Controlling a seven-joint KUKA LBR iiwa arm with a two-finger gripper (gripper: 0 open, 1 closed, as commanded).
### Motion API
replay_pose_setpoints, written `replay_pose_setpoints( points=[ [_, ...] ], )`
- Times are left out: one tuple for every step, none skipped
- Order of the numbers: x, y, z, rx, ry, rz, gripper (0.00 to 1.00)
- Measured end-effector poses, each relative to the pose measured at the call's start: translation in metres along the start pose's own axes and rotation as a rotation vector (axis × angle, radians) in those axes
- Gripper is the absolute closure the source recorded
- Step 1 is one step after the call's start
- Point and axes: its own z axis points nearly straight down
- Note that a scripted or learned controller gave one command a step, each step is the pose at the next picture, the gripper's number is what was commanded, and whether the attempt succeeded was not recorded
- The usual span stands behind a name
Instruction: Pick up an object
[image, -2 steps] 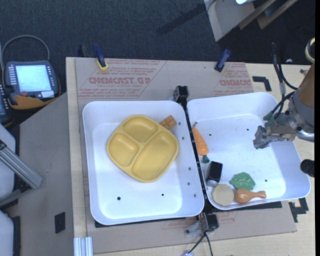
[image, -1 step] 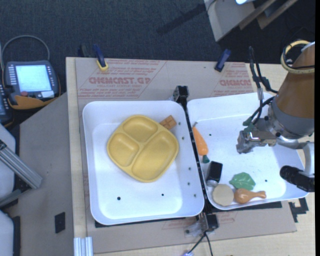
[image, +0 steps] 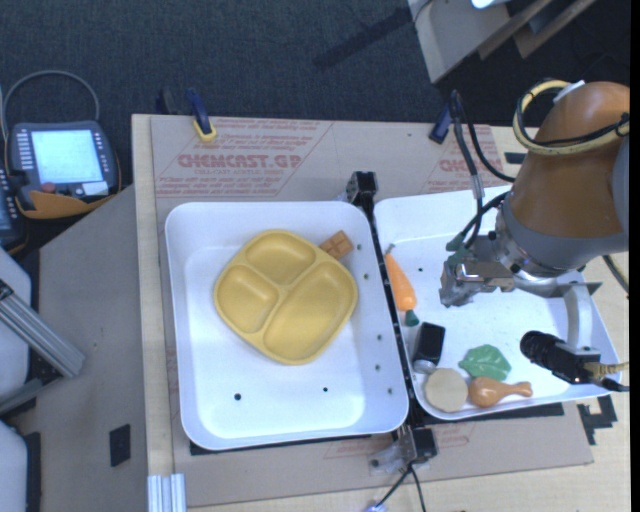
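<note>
Camera view:
- Two white bins sit side by side on the bench: left bin, right bin.
- The grey arm with its orange band comes in from the right, over the right bin.
- The gripper sits above a bare patch of the right bin's floor, in the upper-middle part of the bin.
- Can't tell whether the gripper is open or closed; its tips are too small and shadowed. Can't make out any object in it.
- An orange carrot lies along the right bin's left wall, just left of the gripper and apart from it, green end toward the front.
- A small black block lies in front of the carrot, near the same wall.
- A tan round piece sits at the right bin's front-left corner, just in front of the black block.
- A green leafy piece lies right of the black block.
- An orange drumstick lies in front of the green leafy piece, just beside the tan round piece.
- A yellow divided plate lies flat in the middle of the left bin.
- A small brown block sits at the plate's upper-right rim; can't tell if it touches.
</note>
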Motion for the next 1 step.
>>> replay_pose_setpoints(
  points=[
    [0.0534,0.0018,0.0224,0.002,0.000,-0.001,1.00]
  ],
)
